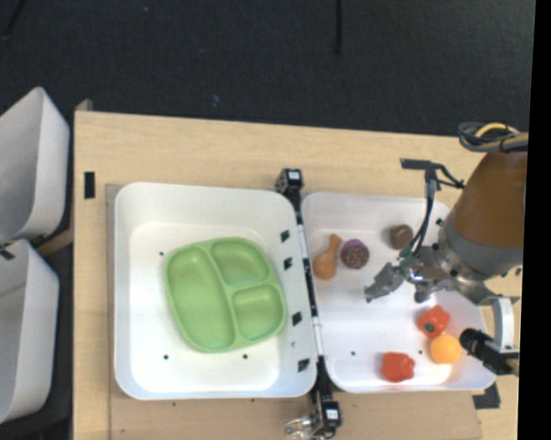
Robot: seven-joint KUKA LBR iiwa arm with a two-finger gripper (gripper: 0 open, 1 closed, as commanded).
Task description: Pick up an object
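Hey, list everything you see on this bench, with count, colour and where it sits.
Bins: two, white, side by side on the bench.
Divided plate: one, green, left bin.
Drumstick-shaped toy: one, tan-orange, right bin, upper left.
Round toy: one, dark purple, beside the drumstick.
Lump: one, brown, right bin, top.
Red pieces: two, right bin, lower part.
Ball: one, orange, lower right.
Arm: one, grey and orange, from the right.
Tool: one, grey, over the right bin.

glossy plastic tray (192, 297), matt wood bench (205, 152)
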